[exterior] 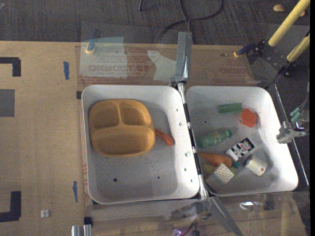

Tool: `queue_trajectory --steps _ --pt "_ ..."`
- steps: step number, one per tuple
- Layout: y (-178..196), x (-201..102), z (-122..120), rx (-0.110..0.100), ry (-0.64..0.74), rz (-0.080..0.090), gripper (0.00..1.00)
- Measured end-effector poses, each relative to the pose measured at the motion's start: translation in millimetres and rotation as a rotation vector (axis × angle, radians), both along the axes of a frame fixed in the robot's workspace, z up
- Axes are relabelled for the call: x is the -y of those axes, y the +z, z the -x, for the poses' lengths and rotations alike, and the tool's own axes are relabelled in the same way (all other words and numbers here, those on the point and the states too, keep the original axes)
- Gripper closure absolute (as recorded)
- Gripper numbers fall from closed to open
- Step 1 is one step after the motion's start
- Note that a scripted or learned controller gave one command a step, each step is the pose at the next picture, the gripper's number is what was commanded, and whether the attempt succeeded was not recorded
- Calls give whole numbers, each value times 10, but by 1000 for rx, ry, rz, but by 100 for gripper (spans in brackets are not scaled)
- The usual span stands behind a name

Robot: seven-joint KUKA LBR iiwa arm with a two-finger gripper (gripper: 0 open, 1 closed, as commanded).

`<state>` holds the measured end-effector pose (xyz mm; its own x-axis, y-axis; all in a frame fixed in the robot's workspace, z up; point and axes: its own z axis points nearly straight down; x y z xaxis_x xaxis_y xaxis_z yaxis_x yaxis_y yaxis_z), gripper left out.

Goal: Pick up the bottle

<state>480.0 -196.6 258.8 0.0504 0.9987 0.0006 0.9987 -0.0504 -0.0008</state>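
Two white bins sit on the counter; the bottle [214, 137] lies on its side mid-left in the right bin [283, 173], untouched. What may be the claw [290, 131] waits at the frame's right edge, its state unclear. Next: reach over, descend, grasp.
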Motion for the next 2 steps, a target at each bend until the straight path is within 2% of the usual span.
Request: queue_trajectory --steps 1,2 --pt "211 -162 -3 4 -15 2 100" --pt "312 -148 -9 7 -17 4 100"
